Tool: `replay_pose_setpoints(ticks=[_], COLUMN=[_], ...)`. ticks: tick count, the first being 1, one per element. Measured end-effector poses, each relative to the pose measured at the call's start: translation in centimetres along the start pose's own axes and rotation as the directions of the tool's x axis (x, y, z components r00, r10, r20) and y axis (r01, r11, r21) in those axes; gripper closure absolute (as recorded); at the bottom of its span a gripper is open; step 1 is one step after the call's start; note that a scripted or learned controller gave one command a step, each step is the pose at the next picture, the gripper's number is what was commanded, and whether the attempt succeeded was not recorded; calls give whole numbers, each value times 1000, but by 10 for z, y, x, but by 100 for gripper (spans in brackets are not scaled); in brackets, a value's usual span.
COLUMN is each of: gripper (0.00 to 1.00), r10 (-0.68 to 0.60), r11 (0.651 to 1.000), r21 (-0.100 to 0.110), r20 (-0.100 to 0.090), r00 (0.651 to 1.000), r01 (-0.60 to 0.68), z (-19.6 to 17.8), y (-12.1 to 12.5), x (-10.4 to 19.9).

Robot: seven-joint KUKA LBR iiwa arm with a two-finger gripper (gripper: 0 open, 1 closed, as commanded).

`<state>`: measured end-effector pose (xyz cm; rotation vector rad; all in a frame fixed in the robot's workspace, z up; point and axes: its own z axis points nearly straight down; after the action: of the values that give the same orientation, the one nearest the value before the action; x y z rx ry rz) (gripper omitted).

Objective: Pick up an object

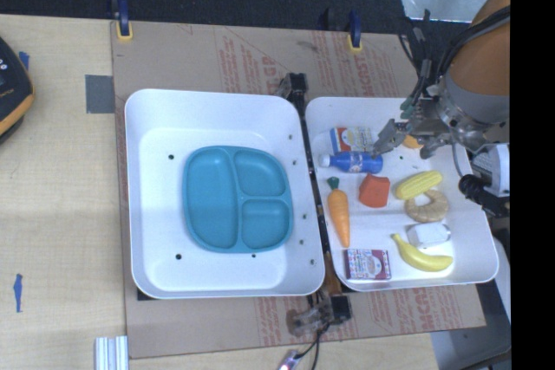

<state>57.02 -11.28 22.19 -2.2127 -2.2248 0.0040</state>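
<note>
The arm [475, 69] reaches in from the right, bent low over the right bin [481, 273], its jaws hanging above the blue bottle [352, 161]; whether they are spread or pressed together I cannot tell. Nearest in this bin lie one flat red packet [368, 263], one smooth curved banana [421, 256] and one white block [428, 233]. Behind them come one tapered carrot [338, 216], one ring-shaped bagel [427, 206], one bumpy corn cob [418, 183] and one red block [375, 191]. Farther back, the bottle lies on its side just in front of one small carton [349, 138]. The left bin [156, 273] holds one glossy blue three-compartment plate [237, 197]
</note>
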Motion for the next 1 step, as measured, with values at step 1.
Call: replay_pose_setpoints(ticks=[1], gripper=[0], r10=[1], r11=[1000], r21=[1], r20=[2], r00=[1000], r01=[-1], z=[100], y=[0], x=[-14])
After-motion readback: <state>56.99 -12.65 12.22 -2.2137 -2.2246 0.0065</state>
